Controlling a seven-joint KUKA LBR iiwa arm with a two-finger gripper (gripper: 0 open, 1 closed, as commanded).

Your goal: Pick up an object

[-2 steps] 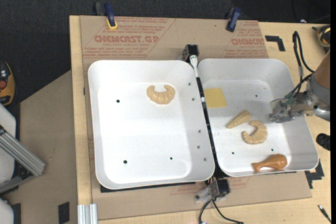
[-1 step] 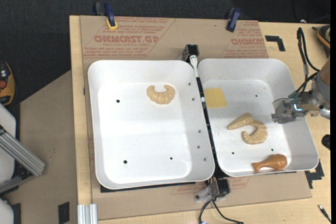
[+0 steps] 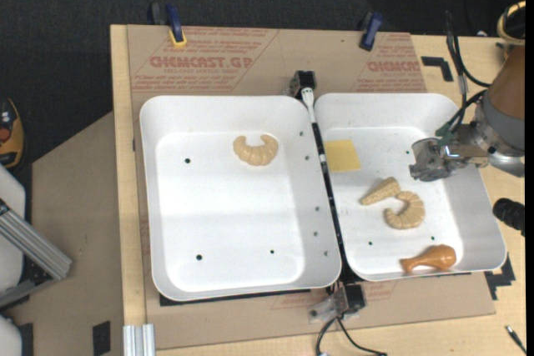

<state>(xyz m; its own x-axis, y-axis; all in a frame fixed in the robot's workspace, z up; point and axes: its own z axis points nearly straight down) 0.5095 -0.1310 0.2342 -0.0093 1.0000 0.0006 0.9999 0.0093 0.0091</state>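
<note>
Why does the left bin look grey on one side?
In the camera view, the left bin is shaded along its left and upper floor and brighter lower down, so light falls unevenly; the croissant stays sharp, while the pincer looks slightly soft.

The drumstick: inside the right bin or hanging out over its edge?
Inside. The drumstick lies on its side on the right bin floor, against the near rim, with white rim visible beyond it.

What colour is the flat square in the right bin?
Pale yellow square, best seen in the camera view.
</note>
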